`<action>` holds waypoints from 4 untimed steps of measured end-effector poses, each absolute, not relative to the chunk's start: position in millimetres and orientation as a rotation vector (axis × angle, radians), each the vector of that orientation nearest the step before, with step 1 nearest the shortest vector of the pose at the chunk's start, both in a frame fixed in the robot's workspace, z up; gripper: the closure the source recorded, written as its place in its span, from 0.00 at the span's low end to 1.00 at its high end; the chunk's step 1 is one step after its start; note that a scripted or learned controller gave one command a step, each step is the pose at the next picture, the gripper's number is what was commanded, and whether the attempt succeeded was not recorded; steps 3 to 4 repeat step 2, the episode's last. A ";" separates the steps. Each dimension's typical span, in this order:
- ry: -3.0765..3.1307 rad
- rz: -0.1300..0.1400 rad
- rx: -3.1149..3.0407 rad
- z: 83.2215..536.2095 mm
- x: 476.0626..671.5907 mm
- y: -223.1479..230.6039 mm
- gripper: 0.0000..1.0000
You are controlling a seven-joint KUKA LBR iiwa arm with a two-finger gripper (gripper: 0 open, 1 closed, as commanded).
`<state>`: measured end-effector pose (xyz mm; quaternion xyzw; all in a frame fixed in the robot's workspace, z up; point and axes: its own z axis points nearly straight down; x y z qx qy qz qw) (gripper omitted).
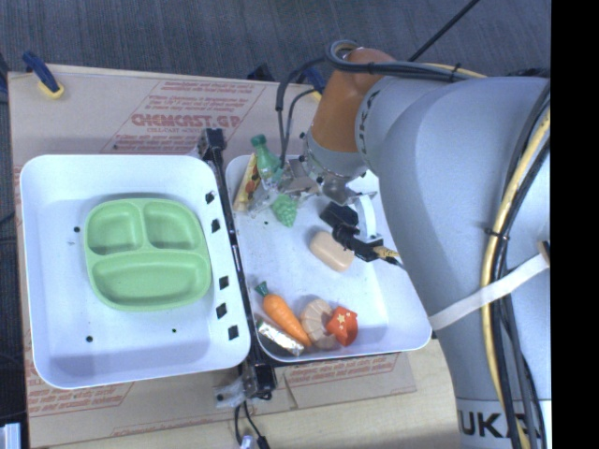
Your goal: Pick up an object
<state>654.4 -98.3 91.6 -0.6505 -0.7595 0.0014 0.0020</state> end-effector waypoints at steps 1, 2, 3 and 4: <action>-2.388 0.009 -2.032 101.9 654.2 -98.1 1.00; -2.205 0.002 -2.237 192.6 656.7 -86.4 1.00; -2.205 0.002 -2.237 192.6 656.7 -86.4 1.00; -2.205 0.002 -2.237 192.6 656.7 -86.4 1.00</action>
